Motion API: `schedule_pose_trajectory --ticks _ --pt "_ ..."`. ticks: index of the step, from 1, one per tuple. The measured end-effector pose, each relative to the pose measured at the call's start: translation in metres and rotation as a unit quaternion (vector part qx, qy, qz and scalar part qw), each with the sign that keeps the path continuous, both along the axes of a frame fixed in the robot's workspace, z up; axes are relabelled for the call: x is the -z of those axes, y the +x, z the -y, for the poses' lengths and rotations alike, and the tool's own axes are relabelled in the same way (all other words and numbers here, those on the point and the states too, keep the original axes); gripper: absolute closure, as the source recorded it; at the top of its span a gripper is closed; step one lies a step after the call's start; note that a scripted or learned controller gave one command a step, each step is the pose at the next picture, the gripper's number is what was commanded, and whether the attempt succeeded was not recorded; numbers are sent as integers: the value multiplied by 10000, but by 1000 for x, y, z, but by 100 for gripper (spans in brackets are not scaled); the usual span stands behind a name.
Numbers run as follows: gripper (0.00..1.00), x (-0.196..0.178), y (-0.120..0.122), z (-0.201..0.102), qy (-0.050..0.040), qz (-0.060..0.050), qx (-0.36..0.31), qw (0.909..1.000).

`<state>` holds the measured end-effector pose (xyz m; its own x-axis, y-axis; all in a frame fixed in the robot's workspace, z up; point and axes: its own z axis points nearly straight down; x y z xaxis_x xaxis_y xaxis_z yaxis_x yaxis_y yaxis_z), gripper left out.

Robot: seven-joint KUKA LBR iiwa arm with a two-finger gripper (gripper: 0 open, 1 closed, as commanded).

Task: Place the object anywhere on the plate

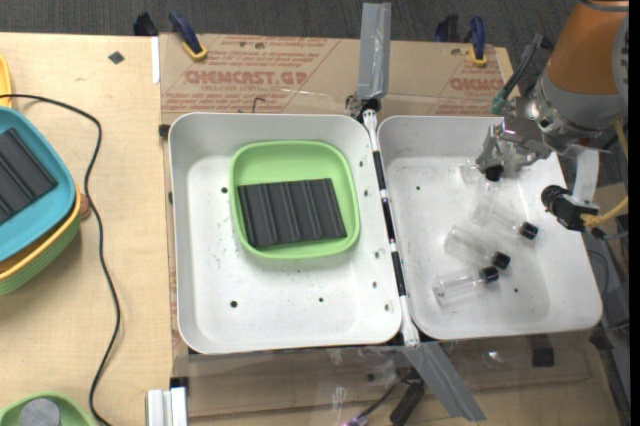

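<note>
A green square plate [293,164] with a black ridged insert lies in the left bin [200,244]. In the right bin [420,174] lie several clear plastic vials with black caps: one near the front [460,287], one in the middle [472,240] and one further right [503,213]. My gripper [497,161] hangs low over the back right part of the right bin, well to the right of the plate. A small black cap [492,172] and a faint clear shape sit right at its tip. Whether that piece is held is unclear.
Brown cardboard [260,74] is clamped behind the bins. A teal and green stack of trays [35,204] sits at the left edge of the bench, with a black cable [100,214] running past it. The divider between the bins [385,214] stands between gripper and plate.
</note>
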<state>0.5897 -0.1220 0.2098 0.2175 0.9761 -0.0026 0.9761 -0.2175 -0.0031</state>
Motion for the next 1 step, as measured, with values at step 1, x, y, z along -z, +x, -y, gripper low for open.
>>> schedule_pose_trajectory --ticks 1 --pt "0 0 0 0 0 2 2 10000"
